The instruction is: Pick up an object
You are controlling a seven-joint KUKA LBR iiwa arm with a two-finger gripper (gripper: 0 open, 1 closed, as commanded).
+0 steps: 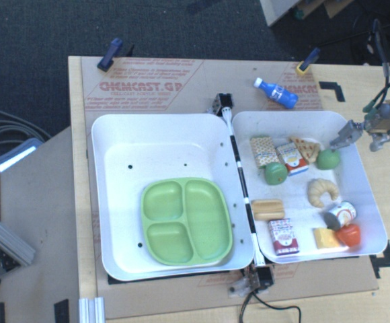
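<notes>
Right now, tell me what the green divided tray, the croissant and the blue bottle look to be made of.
Green divided tray: likely molded plastic, matte pale green, with smooth rounded compartment ridges. Croissant: probably a plastic or rubber toy, uniform tan with a slight sheen; too small to tell which. Blue bottle: seemingly plastic, glossy blue body with a white cap, lying on the brown board, which looks like printed cardboard.

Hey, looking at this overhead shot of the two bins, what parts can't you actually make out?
- The claw over the right white bin: its tips are small and blurred, and the arm is cut off by the right edge.
- Print on the small red carton: too small to read.
- The silver and red can: its label is too small to read.
- The yellow cheese wedge: its right end is hidden by the red tomato.
</notes>
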